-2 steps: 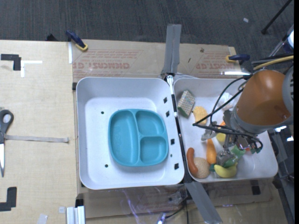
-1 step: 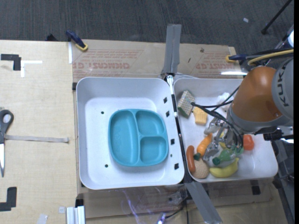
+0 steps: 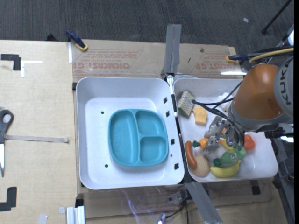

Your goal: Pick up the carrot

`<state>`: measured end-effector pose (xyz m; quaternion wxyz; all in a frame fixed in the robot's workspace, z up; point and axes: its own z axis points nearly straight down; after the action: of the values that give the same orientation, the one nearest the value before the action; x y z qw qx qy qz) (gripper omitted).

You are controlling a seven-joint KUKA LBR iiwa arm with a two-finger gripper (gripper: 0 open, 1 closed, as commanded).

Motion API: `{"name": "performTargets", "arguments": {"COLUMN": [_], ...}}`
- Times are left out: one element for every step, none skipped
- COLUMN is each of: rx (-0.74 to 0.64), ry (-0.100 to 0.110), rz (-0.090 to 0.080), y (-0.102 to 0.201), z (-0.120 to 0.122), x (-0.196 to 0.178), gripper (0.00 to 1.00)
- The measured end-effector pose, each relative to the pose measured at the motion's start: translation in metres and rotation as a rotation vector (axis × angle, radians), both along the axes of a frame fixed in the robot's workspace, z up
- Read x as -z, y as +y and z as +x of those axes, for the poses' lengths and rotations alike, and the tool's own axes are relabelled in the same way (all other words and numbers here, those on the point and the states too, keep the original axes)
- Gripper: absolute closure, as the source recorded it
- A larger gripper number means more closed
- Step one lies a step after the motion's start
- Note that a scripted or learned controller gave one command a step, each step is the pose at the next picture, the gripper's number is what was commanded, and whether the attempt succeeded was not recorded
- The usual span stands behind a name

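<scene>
Pale wooden bench (image 3: 32,106) spreads out under two white bins; nearest the camera in the right bin (image 3: 266,169) lies a banana (image 3: 224,171), a tan bread roll (image 3: 201,166) and a red sausage (image 3: 190,154) beside it; just beyond, the gripper (image 3: 219,136) hangs low over the pile, and whether it is apart or together I cannot tell; the carrot (image 3: 204,143) sits right at its left edge, touching or nearly so; further back, a yellow cheese wedge (image 3: 200,115); left bin (image 3: 86,139) holds a blue divided plate (image 3: 138,137).
</scene>
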<state>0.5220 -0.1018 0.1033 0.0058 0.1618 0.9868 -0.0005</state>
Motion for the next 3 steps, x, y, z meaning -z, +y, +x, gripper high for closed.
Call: {"name": "performTargets", "arguments": {"rx": [-0.003,-0.001,0.311], "ry": [-0.006,0.006,0.004], "rz": [-0.001,0.002,0.004], "y": [0.000,0.073,0.077], "z": [0.002,0.001,-0.002], "x": [-0.010,-0.089,-0.249], "gripper": [1.00,1.00,1.00]}}
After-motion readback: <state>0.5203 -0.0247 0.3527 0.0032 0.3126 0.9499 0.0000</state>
